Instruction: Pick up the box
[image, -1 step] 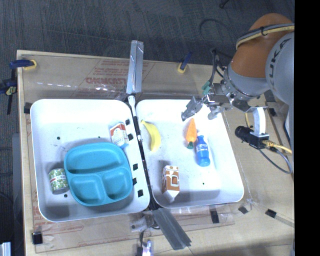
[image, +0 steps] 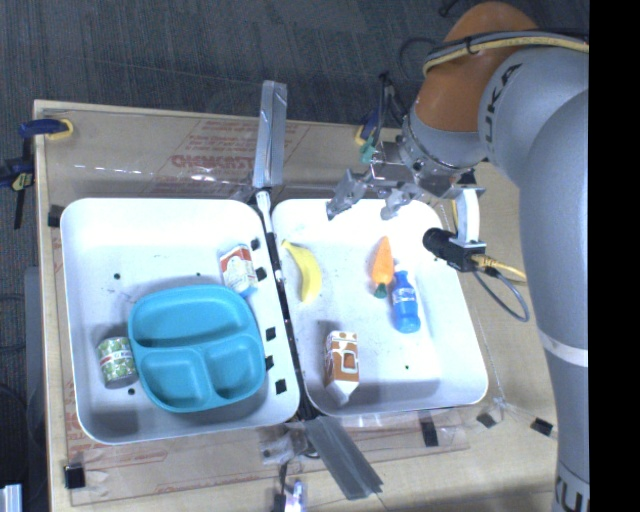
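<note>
One small orange-and-white carton box (image: 341, 361) is seen upright, well below the two-finger gripper (image: 366, 202), whose fingers are spread apart, empty.

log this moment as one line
task: pick up box | claw open, above right bin's far edge | box in right bin, untouched
</note>
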